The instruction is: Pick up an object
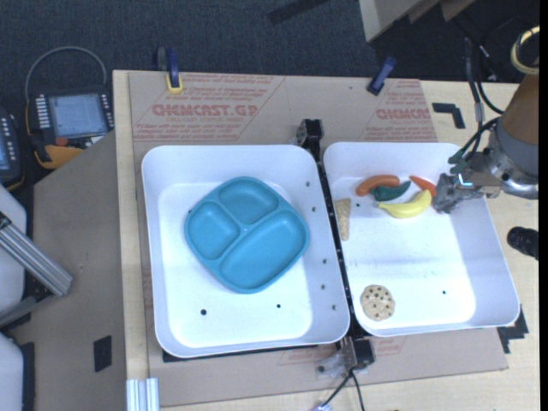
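Note:
The right bin (479, 272) holds a cluster of toy food near its back. In the cluster are a yellow banana (408, 205), a dark green piece (394, 193), an orange sausage-shaped piece (378, 183) and a small red piece (422, 181). A round speckled cookie (377, 301) lies at the bin's front left. A pale cracker (342, 218) rests against its left wall. My gripper (444, 195) reaches in from the right and sits low, just right of the banana's raised tip and below the red piece. Nothing is visibly held.
The left bin (171, 298) carries a blue divided plate (247, 233) in its middle. The arm's grey wrist and orange band (518, 135) overhang the right bin's back right corner. A black divider (330, 229) runs between the bins.

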Robot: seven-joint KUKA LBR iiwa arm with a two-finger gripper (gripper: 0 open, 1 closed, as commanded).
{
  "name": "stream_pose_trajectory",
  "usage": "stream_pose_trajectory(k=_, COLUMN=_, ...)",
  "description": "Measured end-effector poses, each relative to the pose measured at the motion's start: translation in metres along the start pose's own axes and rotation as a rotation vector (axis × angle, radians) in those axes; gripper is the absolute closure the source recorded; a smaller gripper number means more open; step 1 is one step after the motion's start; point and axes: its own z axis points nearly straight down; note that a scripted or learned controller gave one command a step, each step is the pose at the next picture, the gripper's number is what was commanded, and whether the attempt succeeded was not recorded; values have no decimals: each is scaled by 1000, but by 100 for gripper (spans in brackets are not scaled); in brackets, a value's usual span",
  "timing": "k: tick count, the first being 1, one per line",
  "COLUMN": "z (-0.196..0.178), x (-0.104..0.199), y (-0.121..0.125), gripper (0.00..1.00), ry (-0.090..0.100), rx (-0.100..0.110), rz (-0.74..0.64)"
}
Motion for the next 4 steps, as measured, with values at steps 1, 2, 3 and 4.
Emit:
stream_pose_trajectory(k=1, z=3, x=61, y=17, gripper=100, ry=4, rx=4, rz=-7)
stream_pose_trajectory(k=2, z=3, x=107, y=45, gripper=100, ry=3, rx=4, rz=-6)
stream_pose_trajectory(k=3, z=16, x=163, y=64, gripper=100, ry=4, rx=5, rz=-6)
stream_pose_trajectory(k=4, z=26, x=212, y=80, gripper=100, ry=4, rx=5, rz=-5)
